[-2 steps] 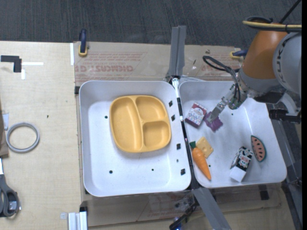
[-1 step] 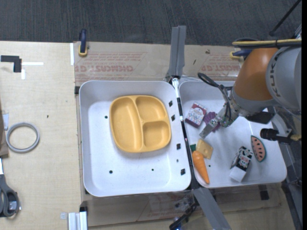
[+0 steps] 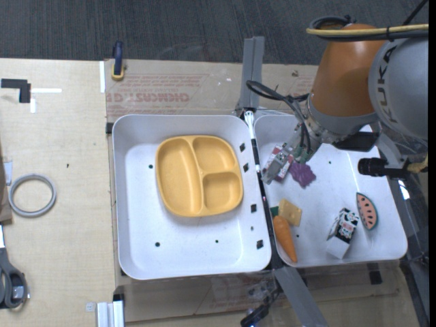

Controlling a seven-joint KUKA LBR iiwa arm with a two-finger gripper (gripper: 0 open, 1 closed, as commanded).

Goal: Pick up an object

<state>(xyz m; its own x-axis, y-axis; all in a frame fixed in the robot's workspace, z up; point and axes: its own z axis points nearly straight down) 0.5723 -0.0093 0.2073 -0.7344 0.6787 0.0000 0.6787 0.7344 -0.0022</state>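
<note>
Purple toy (image 3: 303, 174): I see a small, crumpled lump beside my claw (image 3: 276, 169).
Claw grip: I cannot tell.
Arm writing: "KU" (image 3: 397, 80).

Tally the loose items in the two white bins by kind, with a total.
Divided yellow plate, left bin: 1
Purple toy, by the claw: 1
Cheese wedge: 1
Carrot: 1
Milk carton: 1
Watermelon slice: 1
Total: 6, five of them in the right bin.
</note>
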